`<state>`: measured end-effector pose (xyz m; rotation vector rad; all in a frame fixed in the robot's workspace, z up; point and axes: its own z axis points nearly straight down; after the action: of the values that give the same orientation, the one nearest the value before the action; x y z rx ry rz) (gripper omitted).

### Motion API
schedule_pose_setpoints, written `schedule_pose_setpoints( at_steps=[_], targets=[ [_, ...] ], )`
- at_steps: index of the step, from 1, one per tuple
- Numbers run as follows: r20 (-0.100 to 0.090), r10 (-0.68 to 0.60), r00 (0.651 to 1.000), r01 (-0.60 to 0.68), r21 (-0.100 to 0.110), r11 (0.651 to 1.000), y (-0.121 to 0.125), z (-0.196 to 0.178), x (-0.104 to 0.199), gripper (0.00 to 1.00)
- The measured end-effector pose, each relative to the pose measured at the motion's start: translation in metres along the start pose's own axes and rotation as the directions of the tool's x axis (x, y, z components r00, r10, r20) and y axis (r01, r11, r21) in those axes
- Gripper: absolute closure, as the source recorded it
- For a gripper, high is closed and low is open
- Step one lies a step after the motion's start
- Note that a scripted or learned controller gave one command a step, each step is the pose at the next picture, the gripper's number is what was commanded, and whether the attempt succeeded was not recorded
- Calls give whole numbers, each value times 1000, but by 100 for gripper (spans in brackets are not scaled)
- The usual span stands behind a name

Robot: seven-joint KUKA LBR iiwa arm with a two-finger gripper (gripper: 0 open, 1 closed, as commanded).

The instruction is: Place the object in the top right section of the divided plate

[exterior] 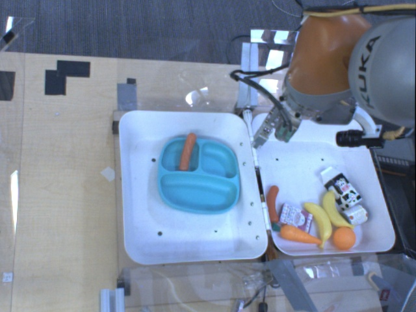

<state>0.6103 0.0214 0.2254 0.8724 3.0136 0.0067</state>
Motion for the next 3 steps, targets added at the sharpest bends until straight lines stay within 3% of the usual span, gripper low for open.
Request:
schedule_pose_setpoints(
  at_steps=[1,2,3],
  targets=[
    [4,-16,1000,16,1,1000,-60,-63,3,100],
    [3,162,987,-162,2,987,-87,-70,4,100],
    [2,471,882,-471,4,882,-139,-59,-24,100]
  ],
)
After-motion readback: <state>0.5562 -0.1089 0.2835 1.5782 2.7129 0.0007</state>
